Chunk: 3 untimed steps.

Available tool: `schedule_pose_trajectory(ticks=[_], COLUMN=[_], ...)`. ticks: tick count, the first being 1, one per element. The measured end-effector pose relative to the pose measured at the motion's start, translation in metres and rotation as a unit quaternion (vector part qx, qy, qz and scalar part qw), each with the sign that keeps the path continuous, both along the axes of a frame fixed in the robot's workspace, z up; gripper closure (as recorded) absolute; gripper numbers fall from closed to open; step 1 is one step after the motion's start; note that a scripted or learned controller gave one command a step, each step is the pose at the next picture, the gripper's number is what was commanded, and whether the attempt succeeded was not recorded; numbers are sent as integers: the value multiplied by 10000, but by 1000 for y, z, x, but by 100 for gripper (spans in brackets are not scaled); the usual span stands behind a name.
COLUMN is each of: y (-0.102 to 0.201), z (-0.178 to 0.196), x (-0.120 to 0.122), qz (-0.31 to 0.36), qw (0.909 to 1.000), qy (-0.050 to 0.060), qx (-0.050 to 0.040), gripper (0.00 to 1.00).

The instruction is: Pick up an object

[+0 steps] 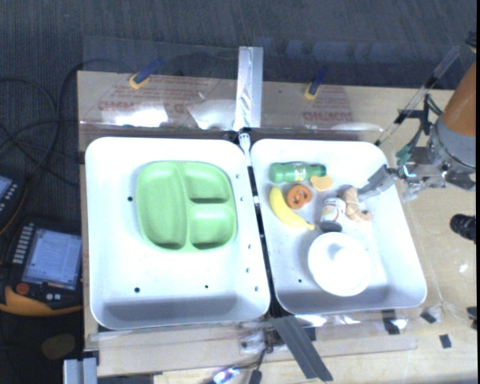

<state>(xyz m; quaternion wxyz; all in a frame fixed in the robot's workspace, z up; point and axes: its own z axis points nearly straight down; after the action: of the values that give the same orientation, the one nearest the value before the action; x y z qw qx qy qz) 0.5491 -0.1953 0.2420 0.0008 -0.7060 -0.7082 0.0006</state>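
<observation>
One tool [382,181] over right bin [400,238]

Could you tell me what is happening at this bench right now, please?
A robot arm reaches in from the right over the right bin, its gripper near the small items at the bin's far right. That bin holds a green bottle, a banana, a small can and a white bowl. The left bin holds a green divided plate. Nothing looks lifted yet.

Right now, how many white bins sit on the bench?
2. The left bin holds a green divided plate; the right bin holds the small objects.
</observation>
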Motion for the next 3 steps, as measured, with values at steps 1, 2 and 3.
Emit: schedule_pose_trajectory(ticks=[1, 2, 3], y=[-5, 9, 10], z=[-68, -153, -142], x=[44, 45, 47], qz=[-99, 1566, 1564], qw=[9999, 9877, 9877], qy=[2, -49, -70], qx=[-16, -25, -21], gripper=[0, 0, 100])
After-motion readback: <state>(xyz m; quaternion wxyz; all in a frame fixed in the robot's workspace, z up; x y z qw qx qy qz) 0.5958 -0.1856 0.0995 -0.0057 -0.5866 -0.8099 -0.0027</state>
